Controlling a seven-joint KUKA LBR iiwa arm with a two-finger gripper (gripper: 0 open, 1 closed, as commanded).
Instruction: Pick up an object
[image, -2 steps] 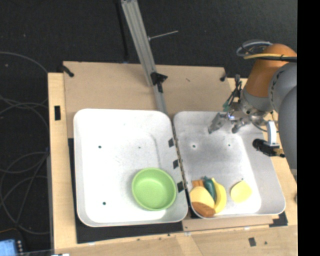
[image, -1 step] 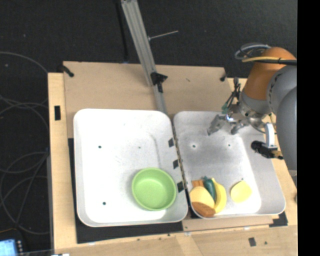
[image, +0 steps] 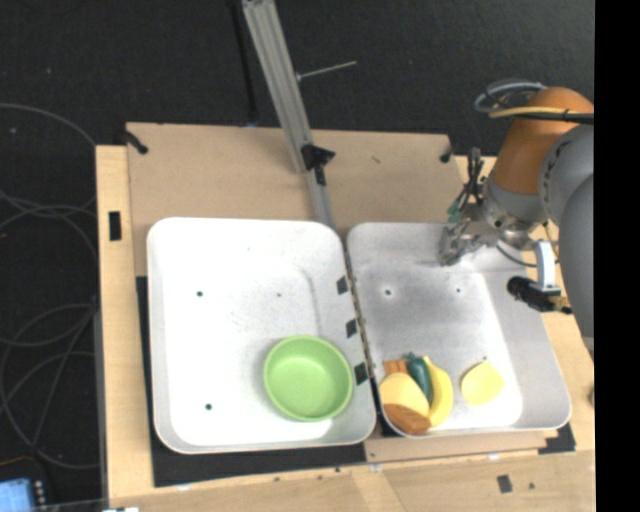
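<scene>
your two-finger gripper (image: 452, 243), at the end of the grey arm with the orange band (image: 528, 160), hangs over the far right corner of the right-hand shallow white bin (image: 420, 290); whether it stands wide or narrow you cannot tell at this size, and you can see nothing held in it. well apart from it, along that bin's near edge, lies what you could pick: a small cluster in the near left corner made up of a yellow rounded piece (image: 398, 387), a brown-orange rounded piece (image: 408, 415) and a dark green piece (image: 421, 377) lying across a yellow banana-like shape (image: 440, 393), all touching one another. just to their right, apart from the cluster, sits a pale yellow lemon-like object (image: 482, 383). in the left-hand shallow white bin (image: 220, 290), a light green round plastic bowl (image: 308, 377) rests upright near the near right corner, close to the wall the two bins share. both bins sit on your tan bench (image: 200, 170), and a grey metal strut (image: 285, 90) slants down from the top toward the gap between them.
</scene>
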